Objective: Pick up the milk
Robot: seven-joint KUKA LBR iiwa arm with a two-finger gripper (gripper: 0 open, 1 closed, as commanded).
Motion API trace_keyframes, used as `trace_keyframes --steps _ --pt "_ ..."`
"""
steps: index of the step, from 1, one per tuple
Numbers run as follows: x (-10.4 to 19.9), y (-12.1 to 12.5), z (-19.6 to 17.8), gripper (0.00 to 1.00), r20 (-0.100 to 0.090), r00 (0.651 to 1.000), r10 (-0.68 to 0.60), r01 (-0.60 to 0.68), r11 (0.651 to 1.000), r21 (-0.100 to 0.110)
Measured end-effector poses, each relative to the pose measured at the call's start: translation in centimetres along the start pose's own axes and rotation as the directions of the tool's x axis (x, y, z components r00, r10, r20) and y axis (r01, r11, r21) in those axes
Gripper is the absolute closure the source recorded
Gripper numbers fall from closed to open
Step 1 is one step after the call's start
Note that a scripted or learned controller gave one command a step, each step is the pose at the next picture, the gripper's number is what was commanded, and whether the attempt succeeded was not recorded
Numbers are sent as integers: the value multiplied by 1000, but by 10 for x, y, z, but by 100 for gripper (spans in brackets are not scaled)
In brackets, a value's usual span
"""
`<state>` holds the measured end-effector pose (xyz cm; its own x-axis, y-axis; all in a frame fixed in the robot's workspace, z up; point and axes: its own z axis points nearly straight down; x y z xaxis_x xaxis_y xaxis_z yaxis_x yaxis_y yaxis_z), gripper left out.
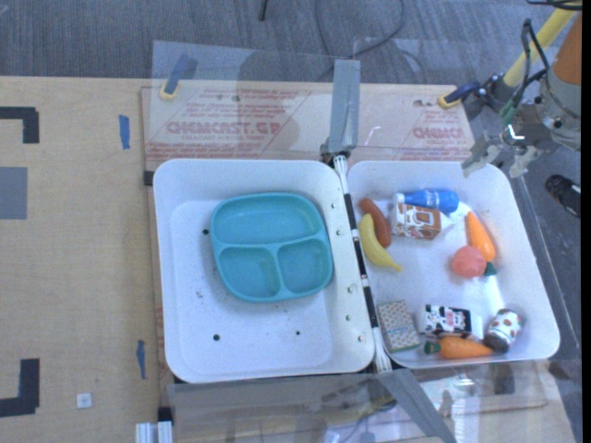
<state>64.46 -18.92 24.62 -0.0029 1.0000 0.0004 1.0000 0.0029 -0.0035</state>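
The milk is a small carton with black-and-white cow patches. It lies on its side near the front of the right bin, between a checked cracker and a round brown-and-white toy. My gripper hangs over the right bin's back right corner, far from the milk and above the rim. It is open, with nothing between its fingers.
The right bin also holds a blue bottle, a brown-and-white carton, a banana, a sausage, two carrots, a red fruit and a white bottle. A teal divided plate sits in the left bin.
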Motion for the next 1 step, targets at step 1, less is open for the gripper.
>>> trace_keyframes --steps 1 --pt "75 23 88 0 0 988 153 -153 988 2"
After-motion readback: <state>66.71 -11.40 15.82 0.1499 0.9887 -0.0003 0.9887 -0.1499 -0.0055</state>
